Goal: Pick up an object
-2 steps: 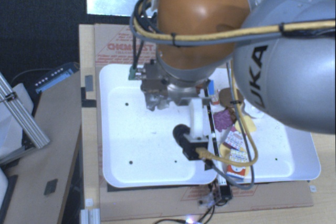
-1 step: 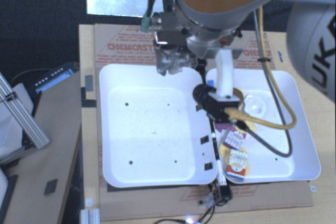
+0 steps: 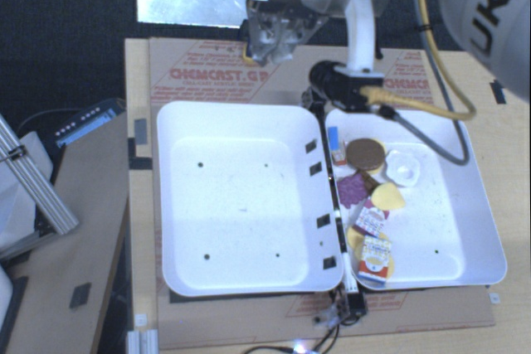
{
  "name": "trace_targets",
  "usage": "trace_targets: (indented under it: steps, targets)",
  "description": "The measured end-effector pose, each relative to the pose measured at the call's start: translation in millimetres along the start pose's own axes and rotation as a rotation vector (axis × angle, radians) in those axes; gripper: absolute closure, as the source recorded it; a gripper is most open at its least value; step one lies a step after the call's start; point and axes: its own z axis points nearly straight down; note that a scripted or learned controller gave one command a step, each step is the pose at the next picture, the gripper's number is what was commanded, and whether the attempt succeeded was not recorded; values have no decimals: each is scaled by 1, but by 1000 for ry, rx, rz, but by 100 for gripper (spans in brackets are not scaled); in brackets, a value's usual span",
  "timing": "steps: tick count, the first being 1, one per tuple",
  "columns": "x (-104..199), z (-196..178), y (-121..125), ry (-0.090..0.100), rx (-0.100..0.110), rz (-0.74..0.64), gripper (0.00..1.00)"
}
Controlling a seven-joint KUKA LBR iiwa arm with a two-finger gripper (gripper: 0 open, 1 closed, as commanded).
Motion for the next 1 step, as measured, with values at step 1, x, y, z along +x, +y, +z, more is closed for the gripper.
trace_targets:
  steps: [1]
  targets:
    - [-1,171,-44,-10,24,-1,100]
